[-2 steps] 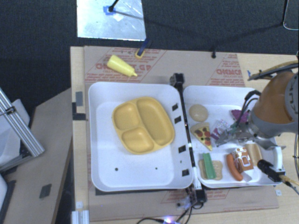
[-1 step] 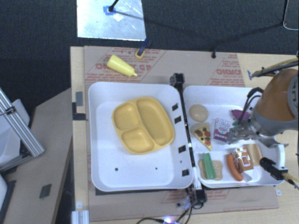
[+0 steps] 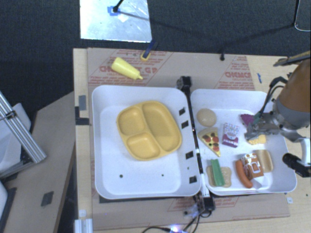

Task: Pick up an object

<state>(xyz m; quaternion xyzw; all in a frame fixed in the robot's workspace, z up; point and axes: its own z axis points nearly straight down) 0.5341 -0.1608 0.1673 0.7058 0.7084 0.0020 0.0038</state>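
I see the gripper (image 3: 256, 129) low over the right bin (image 3: 228, 97), near its right wall, with the grey arm (image 3: 296, 98) and its orange band coming in from the right. I cannot tell from this angle how the gripper is set. Just under it lies a small yellow piece (image 3: 259, 140), touching or nearly touching the gripper's tip, and a purple toy (image 3: 247, 118) sits just to the left of the gripper.

Taking the gripper as my landmark: left of it stands a small pink-and-white carton (image 3: 230, 134); further left lies a pizza slice (image 3: 211, 141), and above that a tan round bun (image 3: 206, 116). Below the gripper I see a hot dog (image 3: 244, 173) beside a red-and-white packet (image 3: 253, 164), and a green-topped sandwich (image 3: 217, 174) further left along the bin's near wall.

Well to the left of the gripper, the left bin (image 3: 107, 178) holds a yellow divided plate (image 3: 148, 129). A yellow bottle (image 3: 126, 68) lies on the cardboard beyond that bin.
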